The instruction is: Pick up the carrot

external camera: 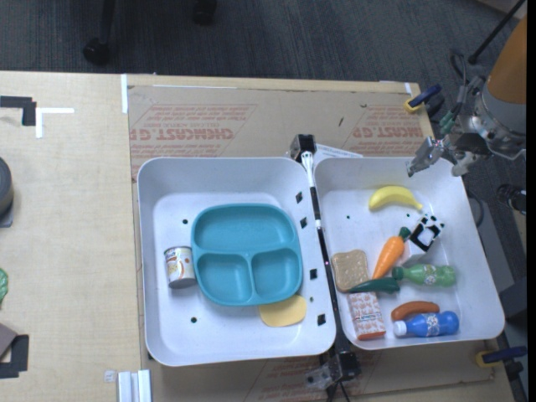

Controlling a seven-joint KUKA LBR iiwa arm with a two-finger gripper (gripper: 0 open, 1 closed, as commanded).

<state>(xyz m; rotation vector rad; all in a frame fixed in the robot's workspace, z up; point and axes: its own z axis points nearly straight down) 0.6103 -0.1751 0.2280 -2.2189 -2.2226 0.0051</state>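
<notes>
The carrot (pixel 388 255) is orange with a green top. It lies tilted in the middle of the right bin (pixel 469 216), between a bread slice (pixel 349 269) and a green bottle (pixel 425 275). My gripper (pixel 438 165) hangs over the bin's far right corner, up and to the right of the carrot and well apart from it. Its two fingers are spread open with nothing between them.
The right bin also holds a banana (pixel 395 198), a black-and-white block (pixel 427 231), a dark green vegetable (pixel 374 286), a red-and-white box (pixel 365 315), a sausage (pixel 414 310) and a blue bottle (pixel 427 325). In the left bin are a teal divided plate (pixel 247 254), a can (pixel 178 268) and a yellow disc (pixel 282 311).
</notes>
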